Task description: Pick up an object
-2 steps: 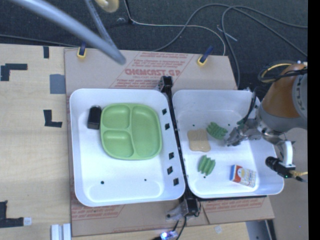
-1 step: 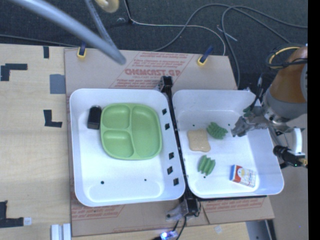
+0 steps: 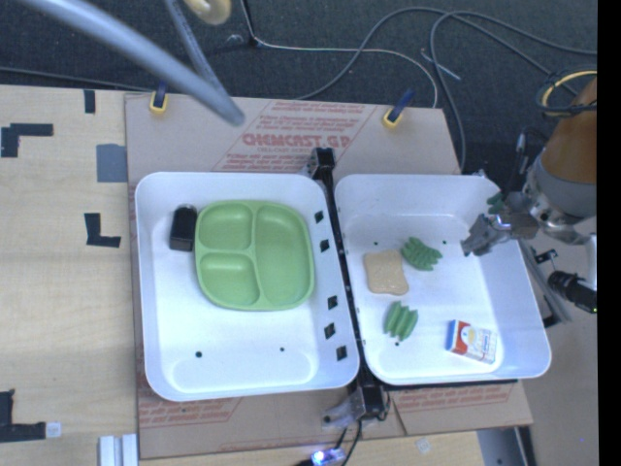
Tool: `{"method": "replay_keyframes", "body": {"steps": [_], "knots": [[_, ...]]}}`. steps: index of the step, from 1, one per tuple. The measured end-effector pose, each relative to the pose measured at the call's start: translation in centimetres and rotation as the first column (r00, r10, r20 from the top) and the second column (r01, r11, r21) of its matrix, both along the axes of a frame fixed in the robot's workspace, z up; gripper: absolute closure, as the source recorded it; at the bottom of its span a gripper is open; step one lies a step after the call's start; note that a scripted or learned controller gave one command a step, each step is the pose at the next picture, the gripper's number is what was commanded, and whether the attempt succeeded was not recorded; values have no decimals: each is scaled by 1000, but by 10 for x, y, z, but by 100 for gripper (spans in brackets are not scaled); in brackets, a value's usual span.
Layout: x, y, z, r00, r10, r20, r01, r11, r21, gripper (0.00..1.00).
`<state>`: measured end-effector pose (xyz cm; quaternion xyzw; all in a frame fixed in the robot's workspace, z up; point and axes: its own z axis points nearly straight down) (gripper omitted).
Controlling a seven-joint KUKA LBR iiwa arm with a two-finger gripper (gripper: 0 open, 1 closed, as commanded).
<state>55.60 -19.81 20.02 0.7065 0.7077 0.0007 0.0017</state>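
The grey two-finger gripper (image 3: 479, 240), its opening impossible to judge, is hovering at the right white bin's (image 3: 509, 362) right edge; descending squarely over the nearby dark green ridged toy (image 3: 420, 252) looks best.

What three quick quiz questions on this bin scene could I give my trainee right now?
1. True or false: the green divided plate lies in the left bin.
2. Which item lies nearest the gripper? A) tan sponge-like piece B) upper green leafy piece C) small red-and-white box
3. What lies against the plate's left edge?

Key: 1 true; 2 B; 3 a small black block.
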Motion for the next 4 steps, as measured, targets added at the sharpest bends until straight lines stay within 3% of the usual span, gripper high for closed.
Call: {"method": "replay_keyframes", "body": {"steps": [1, 4], "knots": [[1, 0, 46, 1000, 0, 1, 0, 1000, -1, 100], [22, 134, 22, 1000, 4, -6, -4, 1000, 2, 100]]}}
